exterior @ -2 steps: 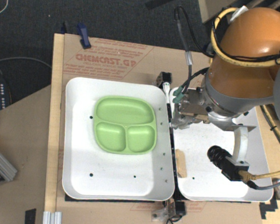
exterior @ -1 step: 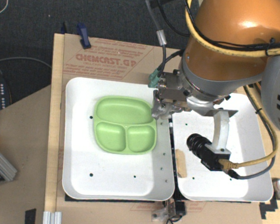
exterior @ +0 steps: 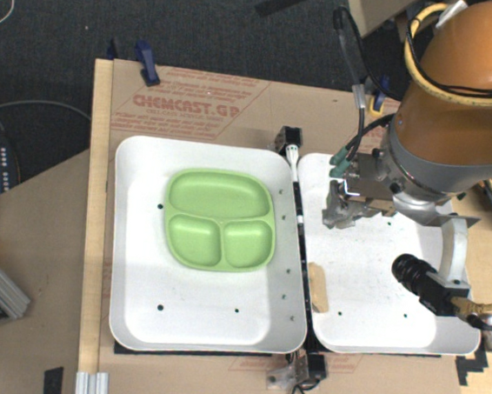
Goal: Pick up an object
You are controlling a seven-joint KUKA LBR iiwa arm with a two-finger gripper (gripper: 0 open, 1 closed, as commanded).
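Note:
A light green divided plate (exterior: 220, 220) with three compartments lies flat in the left bin (exterior: 131, 293), a little above its middle. My gripper (exterior: 343, 216) hangs low over the upper left part of the right bin (exterior: 363, 331), close to the wall between the two bins. It is well to the right of the plate and apart from it. Nothing shows under or between its tips, and the big orange and grey wrist hides the bin floor behind it.
A small tan strip (exterior: 318, 288) lies at the left edge of the right bin, next to the dividing wall. Both bins sit on a brown cardboard sheet (exterior: 186, 98). A blue clamp (exterior: 147, 62) grips the sheet's far left corner.

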